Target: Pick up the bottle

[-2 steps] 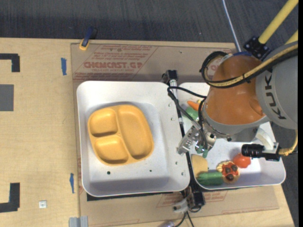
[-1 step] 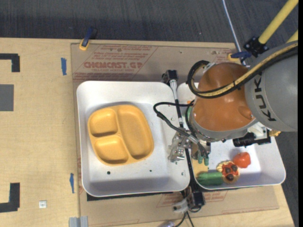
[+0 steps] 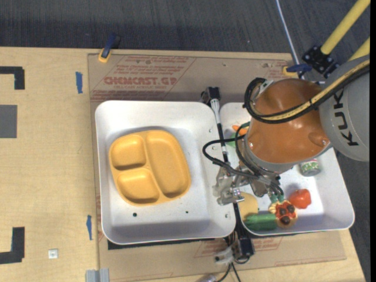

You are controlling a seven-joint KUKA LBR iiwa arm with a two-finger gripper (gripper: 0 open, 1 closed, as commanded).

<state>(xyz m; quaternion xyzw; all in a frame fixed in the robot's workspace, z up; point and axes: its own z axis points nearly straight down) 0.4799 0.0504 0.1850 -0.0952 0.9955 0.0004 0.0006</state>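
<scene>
though half hidden, gripper (image 3: 234, 191) over bin (image 3: 338, 210)

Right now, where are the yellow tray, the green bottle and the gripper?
yellow tray (image 3: 150, 167): camera view, the big right compartment, in the left bin.
green bottle (image 3: 259, 220): camera view, mid-body, lying near the right bin's front edge.
gripper (image 3: 235, 188): camera view, metal finger assembly over the divide between the bins.

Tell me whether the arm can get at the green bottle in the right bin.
Probably yes: the end effector hangs close beside the green bottle, which lies uncovered by the right bin's front wall, though an orange toy crowds its right end.
</scene>
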